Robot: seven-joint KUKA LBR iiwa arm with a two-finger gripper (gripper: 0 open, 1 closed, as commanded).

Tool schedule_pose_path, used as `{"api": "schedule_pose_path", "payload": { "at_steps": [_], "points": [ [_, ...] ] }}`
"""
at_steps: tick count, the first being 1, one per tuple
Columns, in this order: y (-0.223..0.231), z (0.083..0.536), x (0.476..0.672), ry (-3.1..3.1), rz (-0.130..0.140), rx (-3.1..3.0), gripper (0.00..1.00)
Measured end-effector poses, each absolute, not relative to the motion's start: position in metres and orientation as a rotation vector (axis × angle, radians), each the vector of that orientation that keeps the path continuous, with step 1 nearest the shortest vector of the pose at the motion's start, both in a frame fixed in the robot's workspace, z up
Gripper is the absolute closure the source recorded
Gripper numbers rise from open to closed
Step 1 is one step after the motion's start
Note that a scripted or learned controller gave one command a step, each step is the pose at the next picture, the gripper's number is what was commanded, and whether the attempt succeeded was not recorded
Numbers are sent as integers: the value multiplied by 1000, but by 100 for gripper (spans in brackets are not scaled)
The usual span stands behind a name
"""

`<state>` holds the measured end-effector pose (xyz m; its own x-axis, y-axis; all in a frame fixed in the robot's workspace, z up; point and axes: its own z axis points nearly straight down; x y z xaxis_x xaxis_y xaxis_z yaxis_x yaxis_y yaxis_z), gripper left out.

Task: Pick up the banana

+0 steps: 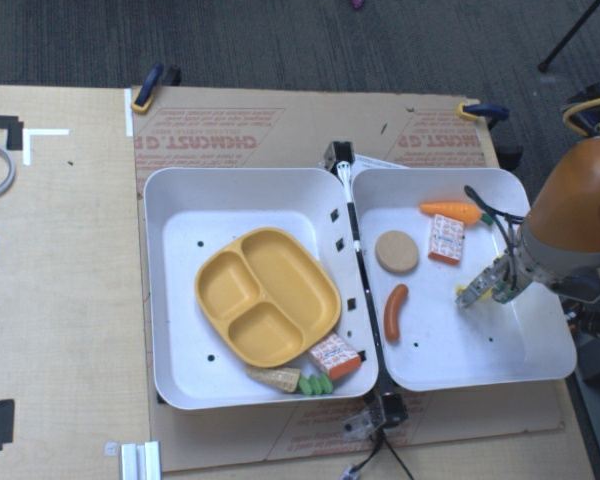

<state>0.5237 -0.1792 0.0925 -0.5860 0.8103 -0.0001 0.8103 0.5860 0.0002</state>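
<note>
The hand (483, 288) is hovering low over the right bin (540, 363), its grip state impossible to tell, apparently searching, since I am making out no banana among the sausage (395, 312), cookie (397, 251) and carrot (450, 210), so locating it comes next.

We read this as a robotics lab. Wooden counter (60, 298) with cardboard sheet (310, 133) clamped down by blue clamps (148, 86), two white bins (170, 268) joined by clips, black tape markers (0, 128) on the counter, grey carpet floor (280, 18), cable (380, 448) at the front edge, grey-and-orange robot arm (575, 203) over toy food.
</note>
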Motion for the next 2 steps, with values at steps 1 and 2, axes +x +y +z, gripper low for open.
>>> {"api": "schedule_pose_path", "payload": {
  "at_steps": [1, 2],
  "points": [
    [-179, 92, 524, 2798, 1, 1429, 0],
    [-170, 93, 582, 3022, 1, 847, 0]
  ]
}}
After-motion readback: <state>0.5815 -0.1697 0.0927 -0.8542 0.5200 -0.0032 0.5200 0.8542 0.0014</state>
